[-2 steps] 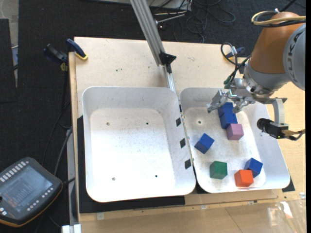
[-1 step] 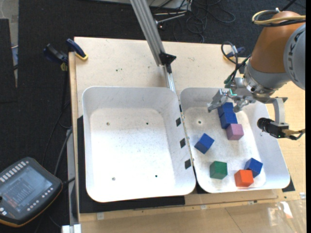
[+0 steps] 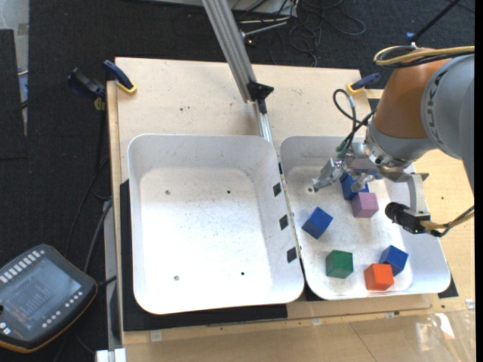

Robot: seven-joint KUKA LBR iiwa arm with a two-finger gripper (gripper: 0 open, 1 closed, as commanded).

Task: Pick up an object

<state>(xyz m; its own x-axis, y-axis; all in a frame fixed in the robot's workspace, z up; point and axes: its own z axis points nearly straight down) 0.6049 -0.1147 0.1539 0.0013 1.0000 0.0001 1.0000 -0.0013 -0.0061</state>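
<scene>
In the right bin [image 3: 298, 164] lie several small blocks. My gripper [image 3: 341, 178] hangs low over the bin's back part, on the grey arm with the orange band [image 3: 411, 104]. A blue block [image 3: 349, 188] sits right under the gripper and is partly hidden by it. A purple cube [image 3: 365, 204] touches that block on its near right. Toward the bin's middle lies a blue cube [image 3: 317, 222]. A green cube [image 3: 339, 263], an orange-red cube [image 3: 379, 276] and another blue cube [image 3: 394, 258] are near the front.
The left bin [image 3: 151, 202] stands beside the right one, sharing a raised rim [image 3: 283, 202]. A slanted metal bar [image 3: 234, 44] comes down to the bins' back edge. Cables [image 3: 411, 221] loop off the wrist over the right bin's side. A teach pendant [image 3: 38, 296] lies at the front left.
</scene>
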